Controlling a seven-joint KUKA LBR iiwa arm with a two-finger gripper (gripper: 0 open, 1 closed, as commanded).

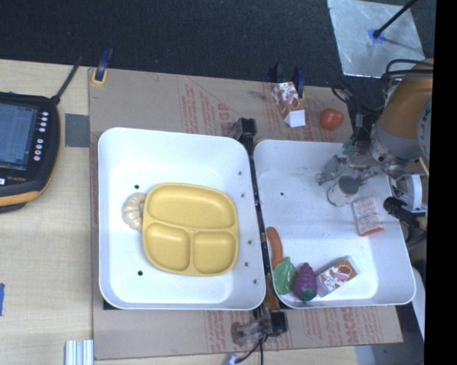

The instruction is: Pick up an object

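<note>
My gripper (pixel 350 177) hangs low over the back right part of the right bin (pixel 303 181), its fingers spread open. No object shows between them. Just in front and to the right of it lies a small white and red packet (pixel 367 215). Along the bin's front lie an orange carrot (pixel 274 245), a green piece (pixel 284 275), a purple bunch of grapes (pixel 305 280) and a small juice carton (pixel 336 277).
The left bin (pixel 121 159) holds a yellow divided plate (pixel 189 227) with a beige item (pixel 132 210) tucked at its left edge. Behind the bins on the cardboard stand a small carton (pixel 289 103) and a red tomato (pixel 332 118). A control tablet (pixel 16 148) sits far left.
</note>
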